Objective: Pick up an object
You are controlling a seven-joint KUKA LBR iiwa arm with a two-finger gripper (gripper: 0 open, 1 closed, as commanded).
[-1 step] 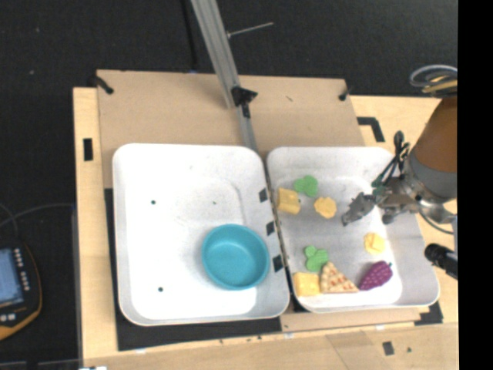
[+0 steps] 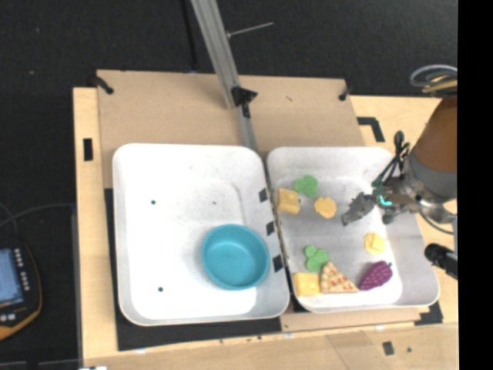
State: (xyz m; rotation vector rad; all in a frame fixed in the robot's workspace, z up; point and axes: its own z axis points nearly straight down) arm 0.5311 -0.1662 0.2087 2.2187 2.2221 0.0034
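Note:
My gripper (image 2: 372,211) hangs over the right bin (image 2: 339,159), near its right side, fingers spread open with nothing between them. Just below it lies a small yellow piece (image 2: 374,243). To its left sits a yellow-orange piece (image 2: 326,206), and further left a yellow block (image 2: 288,200) and a green piece (image 2: 306,185). Along the bin's front lie purple grapes (image 2: 375,275), a pizza slice (image 2: 337,279), another yellow block (image 2: 306,284) and a second green piece (image 2: 314,257).
The left bin (image 2: 154,176) holds a blue bowl (image 2: 233,256) near its front right corner. A slanted metal pole (image 2: 219,45) rises behind the bins. The arm's orange band (image 2: 441,137) stands at the right bin's right rim.

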